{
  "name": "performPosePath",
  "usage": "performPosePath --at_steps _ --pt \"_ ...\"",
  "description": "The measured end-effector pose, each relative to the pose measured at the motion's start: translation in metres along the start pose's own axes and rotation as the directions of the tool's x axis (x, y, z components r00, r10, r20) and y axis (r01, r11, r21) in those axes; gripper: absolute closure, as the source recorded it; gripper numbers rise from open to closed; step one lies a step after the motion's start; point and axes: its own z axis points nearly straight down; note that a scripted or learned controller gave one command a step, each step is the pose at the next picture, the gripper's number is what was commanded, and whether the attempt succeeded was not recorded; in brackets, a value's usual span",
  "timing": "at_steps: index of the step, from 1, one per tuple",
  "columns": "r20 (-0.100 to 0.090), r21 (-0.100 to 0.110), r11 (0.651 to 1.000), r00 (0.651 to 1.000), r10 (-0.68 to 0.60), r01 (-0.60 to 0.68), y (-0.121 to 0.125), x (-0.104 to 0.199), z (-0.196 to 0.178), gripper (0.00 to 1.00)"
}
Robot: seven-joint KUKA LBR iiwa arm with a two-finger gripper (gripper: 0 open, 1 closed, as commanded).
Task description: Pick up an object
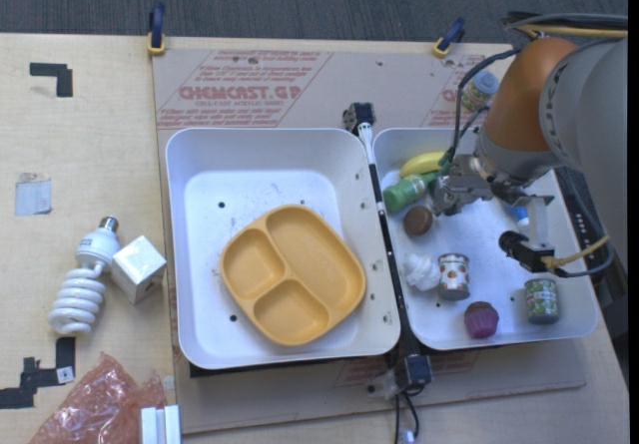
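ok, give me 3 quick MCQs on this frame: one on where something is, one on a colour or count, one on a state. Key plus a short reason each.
1. Where does the yellow divided tray lie?
A. In the left bin
B. In the right bin
C. On the bench outside the bins

2. How many compartments does that tray have?
A. Two
B. Three
C. Five

3. How does the small can with the red-and-white label stand?
A. Flat on its side
B. Upright on its base
C. Stacked on the banana

Key:
1 A: the tray rests on the floor of the left bin, while the right bin holds the small items.
2 B: two ridges split it into three sections.
3 B: its round top faces up, beside the white crumpled item and well apart from the banana.
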Motion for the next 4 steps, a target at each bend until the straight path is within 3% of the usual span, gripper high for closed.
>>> performPosePath --at_steps 1,2,3,4 --pt "0.000 0.000 1.000 1.000 0.000 0.000 0.000 0.000 0.000 0.00" --pt "-0.001 0.000 1.000 1.000 0.002 -0.002 0.046 -0.046 0.010 0.00" --pt "-0.006 0.004 1.000 1.000 0.002 -0.002 -0.009 -0.081 0.010 0.00" --pt "-0.002 0.000 1.000 1.000 0.001 -0.001 -0.008 -0.082 0.000 1.00"
